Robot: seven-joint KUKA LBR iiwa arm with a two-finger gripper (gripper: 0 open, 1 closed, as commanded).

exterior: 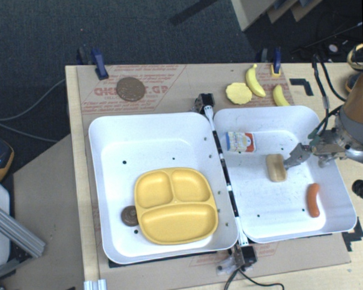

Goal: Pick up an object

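Camera view: two smooth white bins (pixel 103 151); one glossy yellow three-compartment tray (pixel 175 205) lies left. Right bin holds one tan bread piece (pixel 276 168), touched by the gripper (pixel 295 155), grip unclear, one sausage (pixel 313 200), one carton (pixel 239 141).

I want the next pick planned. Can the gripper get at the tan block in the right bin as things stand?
Probably yes. The gripper sits just right of the tan block, with bare bin floor between; the hot dog and carton lie apart.

Even, bright light — soft shadows (slight blur)
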